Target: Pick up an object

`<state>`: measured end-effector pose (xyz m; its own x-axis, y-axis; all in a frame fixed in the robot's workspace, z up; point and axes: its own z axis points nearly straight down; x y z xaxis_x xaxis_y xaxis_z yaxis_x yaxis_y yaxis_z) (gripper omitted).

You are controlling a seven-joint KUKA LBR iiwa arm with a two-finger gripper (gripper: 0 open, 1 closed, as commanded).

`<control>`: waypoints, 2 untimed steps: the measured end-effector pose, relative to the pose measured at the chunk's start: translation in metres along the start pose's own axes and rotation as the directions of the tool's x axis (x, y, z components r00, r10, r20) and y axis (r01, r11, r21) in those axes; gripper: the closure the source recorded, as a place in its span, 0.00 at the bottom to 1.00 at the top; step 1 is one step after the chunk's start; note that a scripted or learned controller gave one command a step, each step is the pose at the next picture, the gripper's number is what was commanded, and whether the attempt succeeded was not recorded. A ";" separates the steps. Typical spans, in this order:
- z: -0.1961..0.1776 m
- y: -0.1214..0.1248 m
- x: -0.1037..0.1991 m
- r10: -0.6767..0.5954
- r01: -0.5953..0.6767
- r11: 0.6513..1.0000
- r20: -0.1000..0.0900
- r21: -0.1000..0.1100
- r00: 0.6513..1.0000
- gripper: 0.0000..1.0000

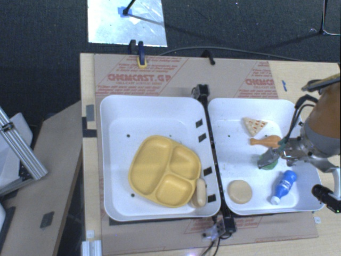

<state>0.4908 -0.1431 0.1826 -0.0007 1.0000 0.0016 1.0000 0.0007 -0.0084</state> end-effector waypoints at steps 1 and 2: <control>-0.004 0.003 0.000 -0.002 0.002 1.000 0.002 -0.010 1.000 0.00; 0.047 0.000 -0.010 0.000 0.000 1.000 0.001 -0.006 1.000 0.00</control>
<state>0.4903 -0.1530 0.1359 -0.0006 1.0000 0.0005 1.0000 0.0006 -0.0027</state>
